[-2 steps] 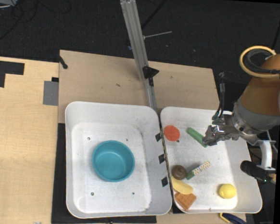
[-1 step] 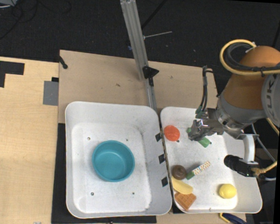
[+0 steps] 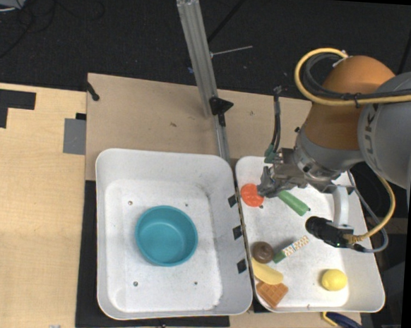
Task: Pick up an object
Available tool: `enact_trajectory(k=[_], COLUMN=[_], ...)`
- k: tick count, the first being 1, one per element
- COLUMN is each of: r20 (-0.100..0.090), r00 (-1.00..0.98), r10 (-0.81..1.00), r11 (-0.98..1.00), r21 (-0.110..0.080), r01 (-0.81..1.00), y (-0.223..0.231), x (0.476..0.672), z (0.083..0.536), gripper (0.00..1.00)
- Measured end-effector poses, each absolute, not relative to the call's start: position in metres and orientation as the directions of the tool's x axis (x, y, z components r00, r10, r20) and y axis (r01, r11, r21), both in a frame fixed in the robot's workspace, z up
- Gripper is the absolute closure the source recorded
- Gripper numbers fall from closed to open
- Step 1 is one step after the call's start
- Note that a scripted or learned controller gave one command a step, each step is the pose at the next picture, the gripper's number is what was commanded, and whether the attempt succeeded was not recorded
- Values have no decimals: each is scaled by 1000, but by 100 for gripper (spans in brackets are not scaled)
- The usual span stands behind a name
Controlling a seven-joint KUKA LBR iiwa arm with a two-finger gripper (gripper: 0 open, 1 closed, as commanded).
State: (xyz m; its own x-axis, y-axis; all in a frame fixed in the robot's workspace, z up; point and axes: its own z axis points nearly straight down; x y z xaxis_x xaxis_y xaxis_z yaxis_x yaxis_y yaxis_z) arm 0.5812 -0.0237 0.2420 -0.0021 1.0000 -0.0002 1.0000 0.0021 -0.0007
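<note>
Jaws are lowered over the upper left part of the right bin (image 3: 303,270), close above an orange disc (image 3: 250,196) lying by the bin's left wall, with a green cylinder (image 3: 294,203) just to its right; whether they are apart or together cannot be told. Nearer the front, a brown round piece (image 3: 261,251), a yellow curved piece (image 3: 268,273), an orange wafer (image 3: 273,293), a striped stick (image 3: 297,245) and a yellow ball (image 3: 334,279) are scattered. A teal bowl (image 3: 166,235) is seen in the left bin (image 3: 119,181).

An orange-red disc (image 3: 250,196) lies, apparently flat, near right bin's (image 3: 309,288) left rim.
</note>
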Motion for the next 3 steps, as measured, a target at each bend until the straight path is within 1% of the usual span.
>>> enact_trajectory(k=[1,2,3], r20=[0,0,-1], r00=[-3,-3,-1], r10=[1000,1000,1000], r11=[3,3,1], r21=[0,-2,-1], r01=[1000,1000,1000], y=[31,80,79], x=[598,609,609], z=[247,231,232], gripper=[100,100,0])
